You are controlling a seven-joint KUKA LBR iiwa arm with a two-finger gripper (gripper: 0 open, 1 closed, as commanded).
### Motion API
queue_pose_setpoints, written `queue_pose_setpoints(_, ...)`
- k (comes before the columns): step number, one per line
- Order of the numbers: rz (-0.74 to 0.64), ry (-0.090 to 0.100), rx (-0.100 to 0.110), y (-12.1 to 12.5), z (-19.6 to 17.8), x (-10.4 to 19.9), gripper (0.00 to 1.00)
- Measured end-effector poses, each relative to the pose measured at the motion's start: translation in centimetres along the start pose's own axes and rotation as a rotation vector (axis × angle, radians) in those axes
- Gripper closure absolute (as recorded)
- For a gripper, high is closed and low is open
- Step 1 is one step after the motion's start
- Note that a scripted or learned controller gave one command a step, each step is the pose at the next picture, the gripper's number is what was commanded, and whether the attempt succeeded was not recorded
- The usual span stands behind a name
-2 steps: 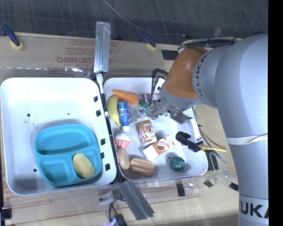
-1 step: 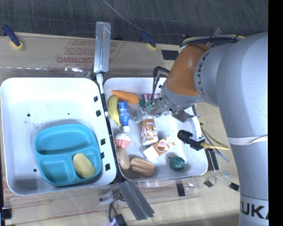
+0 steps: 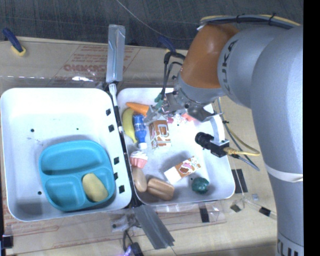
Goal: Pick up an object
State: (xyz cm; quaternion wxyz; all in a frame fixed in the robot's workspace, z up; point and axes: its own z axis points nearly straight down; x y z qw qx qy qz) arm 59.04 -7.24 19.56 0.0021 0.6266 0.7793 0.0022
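The grey arm (image 3: 256,79) reaches over the right bin (image 3: 226,183), its pincer (image 3: 165,106) low above a white-and-orange carton (image 3: 160,134); whether it is apart or together I cannot tell. The left bin (image 3: 21,111) holds a blue divided tray (image 3: 69,161) with a yellow potato-like item (image 3: 95,187). A banana (image 3: 128,125), bottle (image 3: 140,129) and dark green ball (image 3: 200,184) lie in the right bin.

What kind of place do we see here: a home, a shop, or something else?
Most likely a robot test bench in a lab. A grey arm reaches over two white bins, one full of toy food such as a banana, and loose cables run across the bench.
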Motion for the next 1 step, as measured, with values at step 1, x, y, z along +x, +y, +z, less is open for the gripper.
queue_pose_setpoints(1, 0.026, 0.0, 0.011, -3.59, 0.44, -0.11, 1.0)
